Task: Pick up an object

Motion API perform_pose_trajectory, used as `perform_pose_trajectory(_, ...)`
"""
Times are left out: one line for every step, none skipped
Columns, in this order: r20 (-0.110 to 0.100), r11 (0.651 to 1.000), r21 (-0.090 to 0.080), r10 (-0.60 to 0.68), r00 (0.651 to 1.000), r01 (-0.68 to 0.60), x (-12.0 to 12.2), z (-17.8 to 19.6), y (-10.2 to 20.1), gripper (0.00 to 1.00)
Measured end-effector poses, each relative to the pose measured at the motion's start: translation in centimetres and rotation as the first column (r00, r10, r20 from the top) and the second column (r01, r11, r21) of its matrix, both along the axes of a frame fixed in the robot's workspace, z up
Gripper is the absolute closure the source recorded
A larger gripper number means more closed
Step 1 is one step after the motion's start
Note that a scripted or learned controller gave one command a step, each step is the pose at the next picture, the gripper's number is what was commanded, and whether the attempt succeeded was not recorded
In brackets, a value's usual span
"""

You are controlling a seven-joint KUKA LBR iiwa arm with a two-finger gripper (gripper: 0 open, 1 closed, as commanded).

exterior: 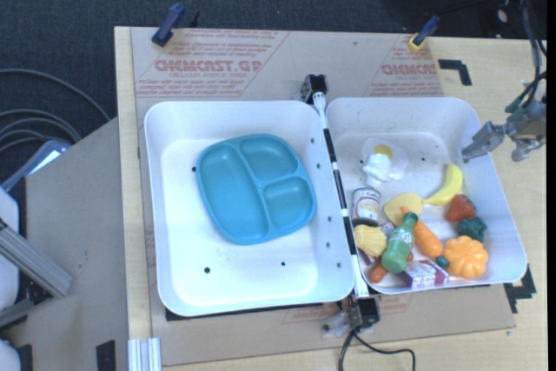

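Jaws spread open and holding nothing, the gripper [502, 141] hangs over the right bin's [492, 187] edge, near the banana [445, 185]

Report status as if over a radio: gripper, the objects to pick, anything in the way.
Gripper at right bin's far-right rim, nothing between fingers. Toy food piled at bin's near end: banana, pumpkin, green bottle. Blue divided plate in left bin. Path clear.

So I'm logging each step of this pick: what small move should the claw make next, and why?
Probably a short move inward and down toward the banana. The claw sits at the right bin's right rim with nothing between its fingers, and the banana lies nearest it, at the top edge of the toy pile with bare bin floor above it.
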State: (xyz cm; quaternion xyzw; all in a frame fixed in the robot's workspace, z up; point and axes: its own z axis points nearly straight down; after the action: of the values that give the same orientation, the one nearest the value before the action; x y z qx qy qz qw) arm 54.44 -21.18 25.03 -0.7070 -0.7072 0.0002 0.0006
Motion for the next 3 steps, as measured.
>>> perform_pose_trajectory(-0.001,1.0,0.0,-0.001,1.0,0.001,-6.6,-11.5,-1.2,0.0)
perform_pose_trajectory(0.001,1.0,0.0,0.001,1.0,-0.001,3.3,-16.6,1.4,0.0)
perform_pose_trajectory(0.004,1.0,-0.001,0.001,1.0,-0.001,3.4,-15.6,1.4,1.0)
